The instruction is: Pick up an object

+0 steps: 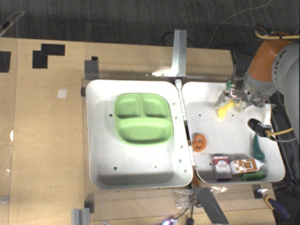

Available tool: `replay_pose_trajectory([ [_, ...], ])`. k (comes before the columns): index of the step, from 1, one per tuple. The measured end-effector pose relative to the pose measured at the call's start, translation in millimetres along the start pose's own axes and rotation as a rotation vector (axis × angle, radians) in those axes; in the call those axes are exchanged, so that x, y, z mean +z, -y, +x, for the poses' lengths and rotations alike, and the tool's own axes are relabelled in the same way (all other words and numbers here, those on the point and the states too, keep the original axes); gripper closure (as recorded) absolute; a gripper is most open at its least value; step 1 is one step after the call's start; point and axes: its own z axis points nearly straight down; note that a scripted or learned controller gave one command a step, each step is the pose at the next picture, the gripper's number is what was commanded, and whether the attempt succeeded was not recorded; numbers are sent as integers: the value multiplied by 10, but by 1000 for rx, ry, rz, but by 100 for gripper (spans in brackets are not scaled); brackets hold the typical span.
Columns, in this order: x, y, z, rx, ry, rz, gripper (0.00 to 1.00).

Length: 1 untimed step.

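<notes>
My gripper [233,99] hangs over the back part of the right bin [206,114], at the end of the grey arm with its orange band [262,62]. A small yellow object [224,110] lies right at the gripper's tip, on its left side, touching or nearly touching it. I cannot tell whether it rests on the bin floor or is lifted. An orange ring [199,143] lies near the bin's left wall. A dark red box [221,167] and an orange-and-white box [243,165] sit at the front edge.
A green divided plate [143,117] lies in the left bin [101,139]. A dark green piece [258,148] and a green strip [253,176] lie at the right bin's front right. A metal post [180,50] stands behind the divider between the bins.
</notes>
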Motion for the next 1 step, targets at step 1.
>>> replay_pose_trajectory([
  [1,-141,-30,20,-3,-1,-8,100],
])
